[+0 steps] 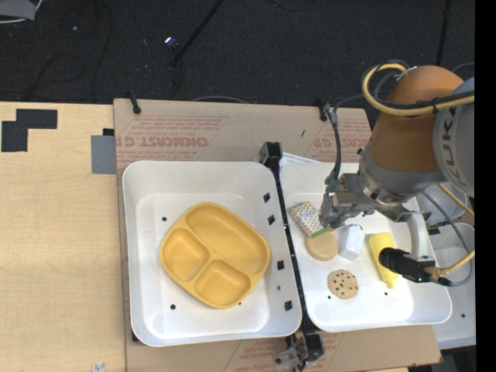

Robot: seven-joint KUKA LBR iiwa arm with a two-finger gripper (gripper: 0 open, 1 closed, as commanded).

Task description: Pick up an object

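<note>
The right bin point(434, 310) holds a patterned cloth-like piece point(304, 217), a tan round disc point(322, 246), a small white block point(351, 241), a yellow banana-shaped toy point(383, 256) and a chocolate-chip cookie point(342, 284). My gripper point(332, 217) reaches down from the grey and orange arm point(415, 142) into this bin. It hangs just above the tan disc, between the patterned piece and the white block. Its tips are hard to make out against these objects.
The left bin point(143, 200) holds a yellow divided plate point(215, 254). A black divider point(282, 246) runs between the two bins. Cardboard point(201, 134) lies beneath them, with the wooden bench point(54, 239) to the left. Cables and a black connector point(407, 264) trail at the right.
</note>
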